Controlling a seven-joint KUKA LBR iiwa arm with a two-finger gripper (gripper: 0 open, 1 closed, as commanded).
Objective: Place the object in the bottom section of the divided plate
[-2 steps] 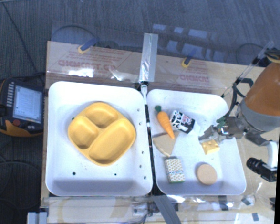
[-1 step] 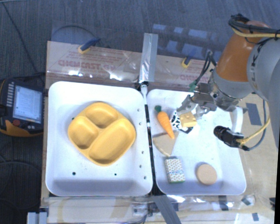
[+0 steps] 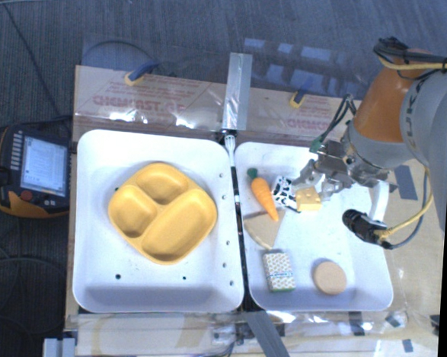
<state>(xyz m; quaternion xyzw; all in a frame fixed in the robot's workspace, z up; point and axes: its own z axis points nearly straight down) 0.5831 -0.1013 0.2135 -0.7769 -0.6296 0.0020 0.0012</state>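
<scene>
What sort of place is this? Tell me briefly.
Probably a robotics lab bench: a grey arm reaches over two white bins, toy food such as a carrot lies there, and a control pendant sits beside.

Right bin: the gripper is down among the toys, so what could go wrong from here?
1. The gripper sits in a tight cluster: yellow block, black-and-white toy and carrot. It may catch the wrong one or push them apart.
2. The divided plate lies in the left bin, past both rims; a weak grasp could drop there.
</scene>
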